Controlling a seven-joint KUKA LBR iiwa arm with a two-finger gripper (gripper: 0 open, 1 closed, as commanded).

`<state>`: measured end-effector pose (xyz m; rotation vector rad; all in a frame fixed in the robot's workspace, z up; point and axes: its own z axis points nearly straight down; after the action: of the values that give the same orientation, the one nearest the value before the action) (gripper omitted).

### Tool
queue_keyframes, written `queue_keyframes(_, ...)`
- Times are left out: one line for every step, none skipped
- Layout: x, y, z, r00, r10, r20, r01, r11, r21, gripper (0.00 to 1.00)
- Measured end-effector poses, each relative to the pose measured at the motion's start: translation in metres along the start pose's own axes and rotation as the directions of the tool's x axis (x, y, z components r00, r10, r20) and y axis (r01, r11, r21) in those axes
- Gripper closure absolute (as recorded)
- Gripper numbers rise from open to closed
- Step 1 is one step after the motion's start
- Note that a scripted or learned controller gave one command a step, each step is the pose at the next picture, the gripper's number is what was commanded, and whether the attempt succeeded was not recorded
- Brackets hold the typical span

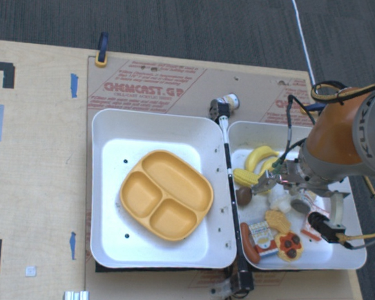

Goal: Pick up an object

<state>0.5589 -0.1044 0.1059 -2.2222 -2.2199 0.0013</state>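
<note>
- Bins: 2 shallow white units side by side on the bench [36,186]; left bin [102,172], right bin [353,256].
- Left bin contents: 1 orange tray [166,195], 3 compartments, lying approx. centre of the bin floor, turned at an angle to the bin walls.
- Right bin contents, toy food, 1 of each as far as visible:
  - banana [259,156], yellow, curved, near the far-left corner.
  - corn cob [245,178], yellow, along the left wall, just below the banana.
  - brown ball [243,196], small, dark, by the left wall.
  - cracker [277,220], tan, round, mid-floor.
  - pizza slice [289,246], red w/ dark spots, toward the near edge.
  - hot dog [249,243], red-brown, near-left corner, touching a small carton [263,237].
- Arm [350,136]: grey w/ orange band, enters from the right edge, covers the far-right part of the right bin.
- Gripper [267,179]: low over the right bin, left side, at the corn cob and just below the banana. Finger state: cannot tell; contact w/ any item not confirmable.
</note>
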Motion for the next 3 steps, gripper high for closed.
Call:
queue_keyframes(0.002,-0.014,0.015,1.0,0.007,0.013,-0.007,1.0,-0.016,0.0)
queue_keyframes(0.007,-0.041,0.019,1.0,0.002,0.003,-0.002,1.0,-0.007,0.0)
queue_keyframes(0.008,-0.04,0.009,1.0,0.002,0.003,-0.002,1.0,-0.01,1.0)
